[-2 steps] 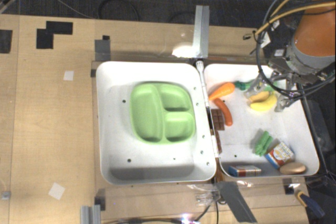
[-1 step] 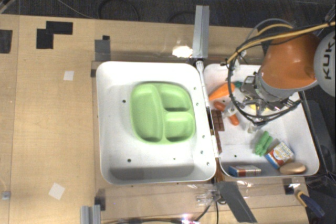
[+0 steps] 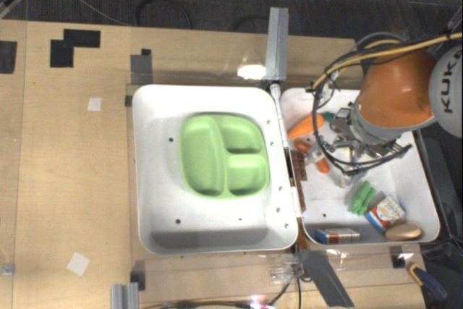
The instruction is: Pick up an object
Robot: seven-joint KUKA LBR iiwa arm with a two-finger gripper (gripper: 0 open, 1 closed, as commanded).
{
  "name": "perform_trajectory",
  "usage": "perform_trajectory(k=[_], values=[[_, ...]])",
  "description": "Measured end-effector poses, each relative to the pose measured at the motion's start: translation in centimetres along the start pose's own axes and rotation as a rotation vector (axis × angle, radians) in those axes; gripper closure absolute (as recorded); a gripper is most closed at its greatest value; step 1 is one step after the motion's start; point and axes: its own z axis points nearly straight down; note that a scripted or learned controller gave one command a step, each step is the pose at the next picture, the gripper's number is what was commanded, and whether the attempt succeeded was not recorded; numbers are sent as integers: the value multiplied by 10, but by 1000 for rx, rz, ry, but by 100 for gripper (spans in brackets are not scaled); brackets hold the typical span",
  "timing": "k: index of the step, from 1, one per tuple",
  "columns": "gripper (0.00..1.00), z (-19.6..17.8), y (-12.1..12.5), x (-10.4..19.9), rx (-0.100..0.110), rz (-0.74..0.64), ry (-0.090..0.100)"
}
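- Two shallow white bins sit side by side on your bench: the left bin (image 3: 148, 177) and the right bin (image 3: 427, 192).
- In the left bin you have a green divided tray (image 3: 223, 154), lying flat near the middle with three compartments facing up.
- Your arm (image 3: 396, 87) comes in from the right edge of the camera view, its orange band over the upper part of the right bin, black cables looping around the wrist.
- The gripper (image 3: 354, 155) hangs low over the middle of the right bin; the wrist and cables hide its tips, so you cannot tell how the claw stands or whether it has anything.
- An orange item (image 3: 304, 127) lies at the right bin's upper left, just beside the divider, partly hidden by cables.
- A small brown piece (image 3: 302, 146) and a small red-orange piece (image 3: 322, 165) lie just below it.
- A green toy (image 3: 361, 198) lies near the gripper, on its lower right.
- A small printed packet (image 3: 384, 213) sits just beside the green toy, and a tan rounded object (image 3: 403, 232) rests at the bin's lower right corner.
- A marker-like tube (image 3: 337, 235) lies along the right bin's front wall.
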Motion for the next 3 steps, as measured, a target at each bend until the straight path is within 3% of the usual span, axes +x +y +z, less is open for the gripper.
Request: perform_trajectory(k=[3], values=[[0, 0, 17, 6, -3, 114, -1]])
